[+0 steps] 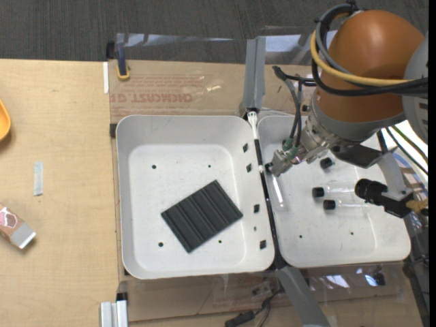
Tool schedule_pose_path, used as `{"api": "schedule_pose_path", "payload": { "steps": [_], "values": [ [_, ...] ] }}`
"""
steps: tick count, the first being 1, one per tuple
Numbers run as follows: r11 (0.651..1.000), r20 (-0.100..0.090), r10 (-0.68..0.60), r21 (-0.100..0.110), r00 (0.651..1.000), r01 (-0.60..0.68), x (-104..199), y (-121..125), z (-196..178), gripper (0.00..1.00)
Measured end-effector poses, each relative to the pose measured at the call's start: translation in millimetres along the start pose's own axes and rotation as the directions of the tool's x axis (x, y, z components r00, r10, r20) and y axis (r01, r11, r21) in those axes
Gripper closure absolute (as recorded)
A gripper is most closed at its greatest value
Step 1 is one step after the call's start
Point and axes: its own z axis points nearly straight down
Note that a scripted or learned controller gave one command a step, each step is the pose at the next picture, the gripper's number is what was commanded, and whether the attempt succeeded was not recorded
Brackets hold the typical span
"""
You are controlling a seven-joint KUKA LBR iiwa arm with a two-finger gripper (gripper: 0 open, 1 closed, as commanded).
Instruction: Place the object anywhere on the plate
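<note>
We see the tool (279,165) hanging low over the right bin (354,247), close to that bin's left wall, under the arm's (364,53) big orange band. From this slant we cannot tell whether it is open or closed, and we see nothing held in it. Just to the right of the tool and a little nearer the camera, a small clear object with black ends (338,198) lies on the floor of the same bin, apart from the tool. Across the wall between the bins, down and to the left of the tool, a dark ribbed plate (201,216) lies flat and askew in the left bin (136,182). Well off to the tool's left, on the bare worktop (61,128), sit a small grey strip (38,179) and a wrapped packet (15,227).
</note>
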Motion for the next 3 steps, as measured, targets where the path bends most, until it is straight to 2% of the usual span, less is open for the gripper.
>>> {"api": "schedule_pose_path", "payload": {
  "steps": [1, 2, 3],
  "values": [
    [0.998, -0.001, -0.061, 0.001, 0.998, 0.061, 56.9, 0.7, 87.3, 1.0],
    [1.0, 0.001, -0.006, 0.0, 1.0, 0.006, 105.2, 27.3, 0.0, 1.0],
    [0.943, 0.0, -0.333, 0.001, 0.943, 0.333, 143.3, 67.9, 25.3, 1.0]
  ]
}}
